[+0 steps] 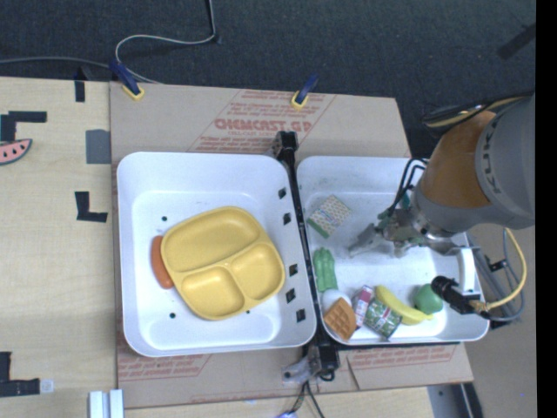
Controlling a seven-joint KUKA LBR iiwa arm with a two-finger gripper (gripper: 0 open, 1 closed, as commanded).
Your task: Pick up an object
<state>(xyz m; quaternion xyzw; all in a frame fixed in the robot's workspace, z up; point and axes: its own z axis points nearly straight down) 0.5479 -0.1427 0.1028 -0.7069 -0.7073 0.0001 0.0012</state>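
The hand (pixel 370 240) is being held spread and unladen above the right bin (pixel 365 174) floor. Just beyond its fingertips, toward the divider, a green stick (pixel 325 270) is lying lengthwise along that divider; a patterned packet (pixel 329 215) is sitting nearby.

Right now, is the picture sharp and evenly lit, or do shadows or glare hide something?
In the camera view the light is soft and even, with no hard glare on the white bins; the yellow plate casts a faint shadow; the gripper and the small things near the banana look slightly blurred, so fine detail there is hard to read.
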